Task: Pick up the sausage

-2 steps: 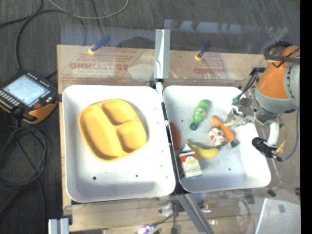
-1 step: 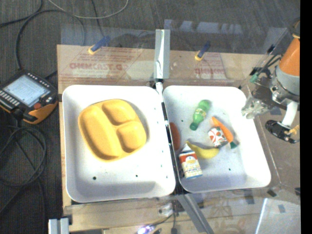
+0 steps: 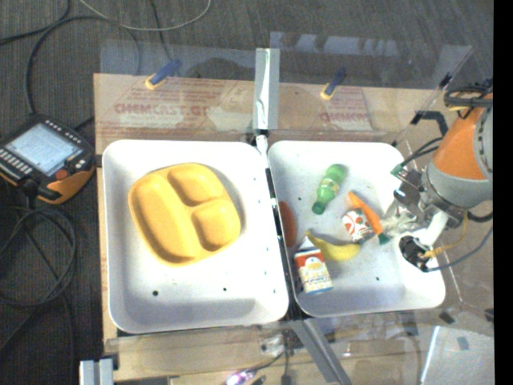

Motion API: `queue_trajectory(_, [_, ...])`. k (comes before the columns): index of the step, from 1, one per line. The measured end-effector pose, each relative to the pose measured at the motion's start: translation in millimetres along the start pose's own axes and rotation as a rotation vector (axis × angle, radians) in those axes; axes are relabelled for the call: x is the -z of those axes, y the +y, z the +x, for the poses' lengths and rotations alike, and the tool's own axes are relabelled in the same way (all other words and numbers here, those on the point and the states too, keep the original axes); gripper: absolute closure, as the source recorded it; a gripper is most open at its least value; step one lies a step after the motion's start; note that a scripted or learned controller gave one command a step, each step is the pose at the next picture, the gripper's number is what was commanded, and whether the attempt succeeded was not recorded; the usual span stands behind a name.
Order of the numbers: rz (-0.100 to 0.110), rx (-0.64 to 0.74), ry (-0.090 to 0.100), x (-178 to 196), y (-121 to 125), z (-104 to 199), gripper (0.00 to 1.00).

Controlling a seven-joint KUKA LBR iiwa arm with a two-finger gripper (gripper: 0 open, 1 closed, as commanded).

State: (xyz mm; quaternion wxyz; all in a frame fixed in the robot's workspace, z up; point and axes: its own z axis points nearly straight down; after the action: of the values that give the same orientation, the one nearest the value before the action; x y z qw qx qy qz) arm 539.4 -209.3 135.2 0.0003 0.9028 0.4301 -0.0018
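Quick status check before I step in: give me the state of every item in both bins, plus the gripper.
Sausage: lying against the right bin's left wall, untouched.
Yellow tray: flat in the left bin, compartments bare.
Green bottle: on its side, right bin.
Banana: lying flat.
Carton: lying near the front wall.
Carrot: lying across a small white can.
Gripper: at the right bin's right side, jaws unclear.

Dark carpet floor [image 3: 48, 295], loose cables [image 3: 48, 22]

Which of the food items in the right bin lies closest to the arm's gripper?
The carrot: orange, slanted, right beside the gripper, while bottle, banana, carton and sausage lie farther left.
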Motion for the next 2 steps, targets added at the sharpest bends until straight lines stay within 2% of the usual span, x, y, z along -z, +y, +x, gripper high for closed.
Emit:
queue_trajectory(1, [0.0,-0.31,-0.001,73,24,25,1.0])
queue_trajectory(2, [0.002,-0.495,-0.001,37,-14,-26,1.0])
